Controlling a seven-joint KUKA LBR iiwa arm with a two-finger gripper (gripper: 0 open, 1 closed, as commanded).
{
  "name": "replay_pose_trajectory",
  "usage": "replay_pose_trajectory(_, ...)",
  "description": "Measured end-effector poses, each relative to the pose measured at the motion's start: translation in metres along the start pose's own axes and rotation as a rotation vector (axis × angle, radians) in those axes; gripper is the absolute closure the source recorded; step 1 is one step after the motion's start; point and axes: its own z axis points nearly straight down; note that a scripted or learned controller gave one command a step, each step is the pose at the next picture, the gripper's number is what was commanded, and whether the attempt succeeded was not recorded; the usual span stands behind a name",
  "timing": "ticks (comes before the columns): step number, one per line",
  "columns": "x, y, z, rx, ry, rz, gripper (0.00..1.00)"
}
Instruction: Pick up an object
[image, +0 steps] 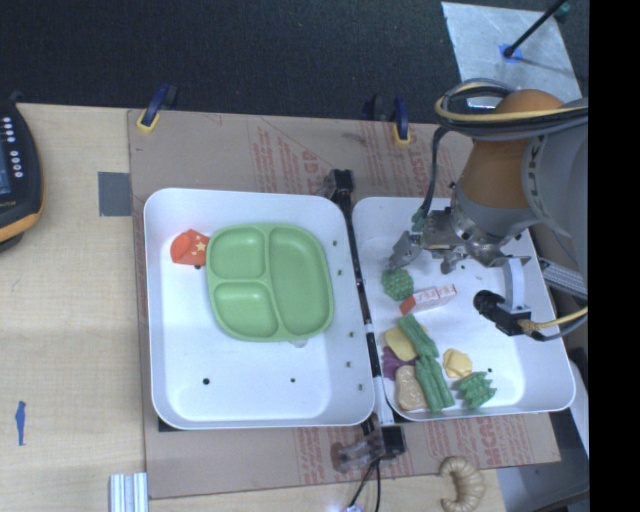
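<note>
My gripper (404, 256) hangs low in the right bin (540, 335), near its far left corner, just above a small green broccoli piece (397, 285). Nothing shows clearly between its fingers. A white and red wrapper-like piece (432, 296) lies beside the broccoli. Toward the bin's near edge sit long green bean pods (424, 360), a purple and yellow piece (398, 345), a yellow piece (457, 362), a tan piece (408, 390) and a green leafy toy (476, 389).
The left bin (180, 370) holds a green divided plate (270, 281) and a red object (188, 247) by its far left corner. Blue clamps (401, 118) hold the cardboard base. A black controller (15, 170) lies at far left. A tan curled object (463, 483) rests outside the bins.
</note>
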Motion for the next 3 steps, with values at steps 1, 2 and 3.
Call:
replay_pose_trajectory(1, -0.003, -0.013, 0.038, -0.002, -0.002, 0.003, 0.0)
replay_pose_trajectory(2, 0.0, -0.038, 0.039, -0.002, -0.001, 0.004, 0.0)
replay_pose_trajectory(3, -0.011, 0.001, 0.038, -0.011, -0.002, 0.002, 0.0)
